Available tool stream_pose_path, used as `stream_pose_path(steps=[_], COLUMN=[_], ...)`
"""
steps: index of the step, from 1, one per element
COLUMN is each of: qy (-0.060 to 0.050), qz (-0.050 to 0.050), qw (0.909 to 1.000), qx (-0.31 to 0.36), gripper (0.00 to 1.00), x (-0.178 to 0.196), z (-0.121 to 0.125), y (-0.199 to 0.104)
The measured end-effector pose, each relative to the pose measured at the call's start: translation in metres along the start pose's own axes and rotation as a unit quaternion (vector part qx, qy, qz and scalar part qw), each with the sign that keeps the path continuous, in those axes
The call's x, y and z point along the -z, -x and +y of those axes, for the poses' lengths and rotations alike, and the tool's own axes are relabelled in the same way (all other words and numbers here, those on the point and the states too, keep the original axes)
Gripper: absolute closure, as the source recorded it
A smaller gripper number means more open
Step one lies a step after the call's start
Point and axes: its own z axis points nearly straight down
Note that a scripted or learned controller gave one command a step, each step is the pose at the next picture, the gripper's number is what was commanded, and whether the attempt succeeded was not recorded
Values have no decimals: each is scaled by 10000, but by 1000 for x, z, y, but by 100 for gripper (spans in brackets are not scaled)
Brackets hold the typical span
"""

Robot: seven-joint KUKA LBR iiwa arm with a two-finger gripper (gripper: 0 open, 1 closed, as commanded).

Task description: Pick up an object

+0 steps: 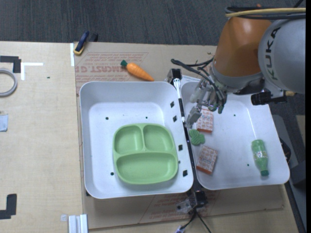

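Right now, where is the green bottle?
The green bottle lies in the right bin, near its right wall and lower corner, well right of the two small red-and-white packets and apart from the pincer.

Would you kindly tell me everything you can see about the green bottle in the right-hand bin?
The green bottle is small and looks like translucent green plastic, with a pale label around its middle and a darker green cap end pointing toward the bin's near edge. It lies on its side on the floor of the right bin, near that bin's right wall, roughly lengthwise along it. Nothing else touches it; the claw works well away from it, at the bin's left side.
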Motion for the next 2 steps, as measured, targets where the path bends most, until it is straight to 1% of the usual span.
stream_pose_path(steps=[1,2], qy=[-1,5], qz=[12,9], qw=[9952,9678], qx=[979,2516], gripper=[0,0], x=[0,0], z=[-16,-41], y=[-25,-26])
